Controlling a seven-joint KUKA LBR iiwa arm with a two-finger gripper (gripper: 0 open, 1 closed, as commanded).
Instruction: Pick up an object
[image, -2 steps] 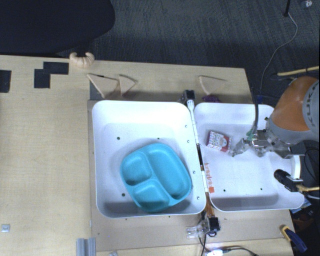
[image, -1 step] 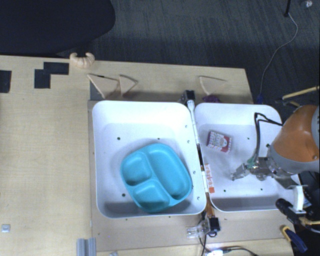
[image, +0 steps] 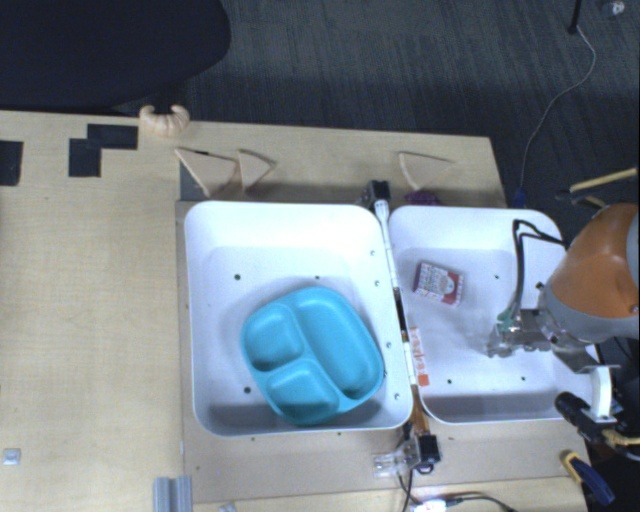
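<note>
Two bins on the bench, side by side. Left bin (image: 205, 300) holds a blue divided tray (image: 312, 353), lying flat near its front right. Right bin (image: 480, 405) holds a small red-and-white packet (image: 438, 282), flat on the floor toward the back left of that bin.

The arm (image: 600, 285) reaches in from the right, orange band above the wrist. The gripper (image: 512, 335) sits low over the right side of the right bin. How far it is open cannot be told — the tip is small and partly masked by the wrist — and nothing shows in its grasp.

Key relation: the packet lies up and to the left of the gripper, near but clearly apart, bare bin floor between them. Its long axis appears to run roughly front to back with a slight tilt. The tray is well apart, across the bin wall.

Judgement: the packet is the nearer candidate; the next move would need a shift left and back before descending.
</note>
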